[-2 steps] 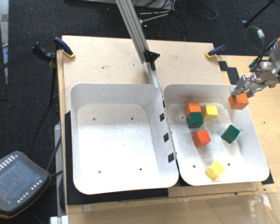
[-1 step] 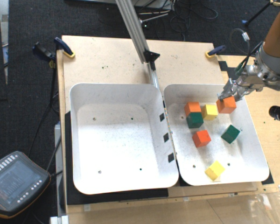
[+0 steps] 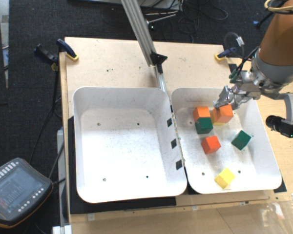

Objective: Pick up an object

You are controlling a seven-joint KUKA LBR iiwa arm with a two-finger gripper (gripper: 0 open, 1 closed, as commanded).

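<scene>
The arm (image 3: pixel 278 38) ran off the frame at three o'clock, so its upper links were cut away. The fingers (image 3: pixel 223 101) were too small and dark against the wrist to tell their spacing, and they covered the top corner of an orange cube (image 3: pixel 223 115). A yellowish sliver under that cube (possibly another block) was too hidden to identify. At seven o'clock a grey handheld pendant (image 3: pixel 14 191) was clipped by the frame's lower-left edge, its screen unreadable.

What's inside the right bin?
The right bin holds six blocks: three orange, two green, one yellow. The gripper hangs over the rear orange one, covering whatever lies beneath it.
</scene>
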